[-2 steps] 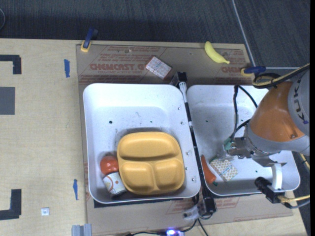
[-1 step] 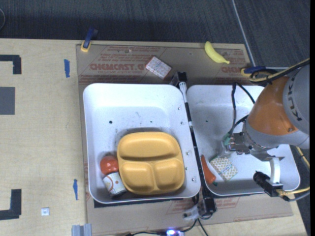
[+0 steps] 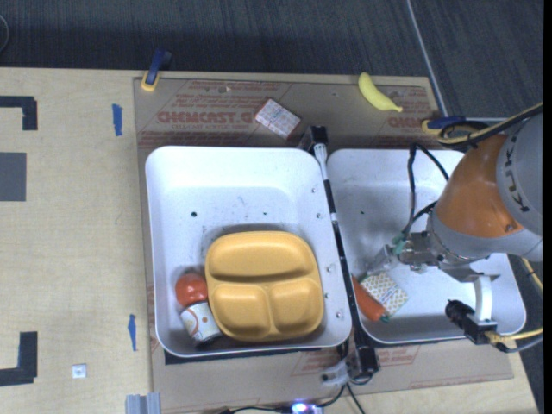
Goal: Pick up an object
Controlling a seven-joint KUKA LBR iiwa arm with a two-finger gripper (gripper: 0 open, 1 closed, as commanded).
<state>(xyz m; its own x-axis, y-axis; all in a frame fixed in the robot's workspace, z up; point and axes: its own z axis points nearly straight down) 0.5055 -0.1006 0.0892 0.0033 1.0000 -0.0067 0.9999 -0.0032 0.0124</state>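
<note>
In the right bin (image 3: 483, 317), my gripper (image 3: 399, 253) reaches down toward the lower left corner. Just below it lies a checkered white packet (image 3: 385, 291), which rests partly on an orange object (image 3: 365, 302) against the bin's left wall. The grey arm with its orange band (image 3: 474, 201) comes in from the right and hides the middle of that bin. In the left bin (image 3: 224, 179) sits a large yellow compartment tray (image 3: 263, 283), with a red-orange item (image 3: 190, 288) and a small white and orange cup-like thing (image 3: 200, 321) to its left.
A yellow banana (image 3: 378, 93) and a small patterned box (image 3: 277, 117) lie on the cardboard behind the bins. A blue clamp (image 3: 155, 67) holds the cardboard's far left corner. Cables run along the right bin's near right corner (image 3: 474, 322).
</note>
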